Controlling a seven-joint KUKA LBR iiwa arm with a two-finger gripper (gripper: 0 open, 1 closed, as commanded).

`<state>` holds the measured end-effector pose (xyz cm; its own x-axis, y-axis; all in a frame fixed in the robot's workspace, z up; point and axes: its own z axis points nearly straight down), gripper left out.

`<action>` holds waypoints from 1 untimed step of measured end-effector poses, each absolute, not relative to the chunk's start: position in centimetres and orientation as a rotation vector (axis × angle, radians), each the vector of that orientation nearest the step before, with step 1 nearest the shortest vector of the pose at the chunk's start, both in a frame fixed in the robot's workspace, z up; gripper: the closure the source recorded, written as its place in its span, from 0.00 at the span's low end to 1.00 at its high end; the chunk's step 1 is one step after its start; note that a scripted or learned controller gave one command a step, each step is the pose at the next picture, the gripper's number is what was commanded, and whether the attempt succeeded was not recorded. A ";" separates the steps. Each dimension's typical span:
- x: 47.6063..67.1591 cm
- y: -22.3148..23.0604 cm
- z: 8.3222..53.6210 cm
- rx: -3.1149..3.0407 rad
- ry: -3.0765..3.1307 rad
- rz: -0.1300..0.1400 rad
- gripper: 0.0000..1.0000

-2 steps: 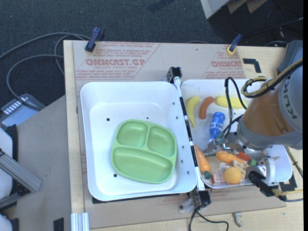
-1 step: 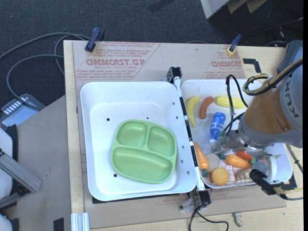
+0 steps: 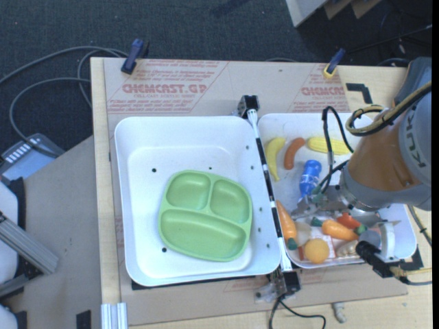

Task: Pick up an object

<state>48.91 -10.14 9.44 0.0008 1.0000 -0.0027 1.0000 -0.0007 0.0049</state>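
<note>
Hand [image 3: 317, 208] low in right bin [image 3: 405, 242], grip state unclear; carrot [image 3: 336, 229] just beside.

Light fell evenly and bright from above; the white bins [image 3: 137, 184] glared slightly, shadows stayed soft, and my arm [image 3: 391, 163] looked a little blurred.

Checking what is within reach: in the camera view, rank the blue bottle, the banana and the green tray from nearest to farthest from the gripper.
1. Blue bottle, right bin, just above the gripper.
2. Banana, right bin's upper left.
3. Green tray, in the left bin.
</note>
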 end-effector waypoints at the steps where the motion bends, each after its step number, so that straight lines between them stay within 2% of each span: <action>1: 56.4 -12.8 14.9 2.219 2.220 0.001 0.00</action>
<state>56.45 -12.79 14.87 -0.0005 1.0000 -0.0012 1.0000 0.0005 0.0021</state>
